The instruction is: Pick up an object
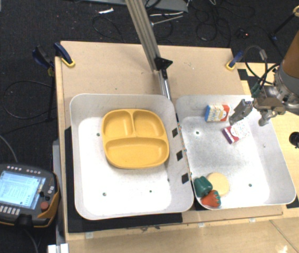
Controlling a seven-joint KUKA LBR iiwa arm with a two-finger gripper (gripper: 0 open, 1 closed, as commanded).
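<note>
Claw [251, 115] spread open, empty, poised over right bin [276, 157] far side beside red-white packet [234, 133], likely lining up grasp. Yellow tray [135, 138] left bin.

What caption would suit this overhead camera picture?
Grey robot arm's claw hovers open over the right white bin, near a small red-and-white carton.

On the desk [117, 67] stand two white bins. The left bin [86, 141] holds a yellow divided plate [135, 138]. Above the right bin [265, 162], the hand [252, 115] hangs open near a small carton [216, 113].
</note>
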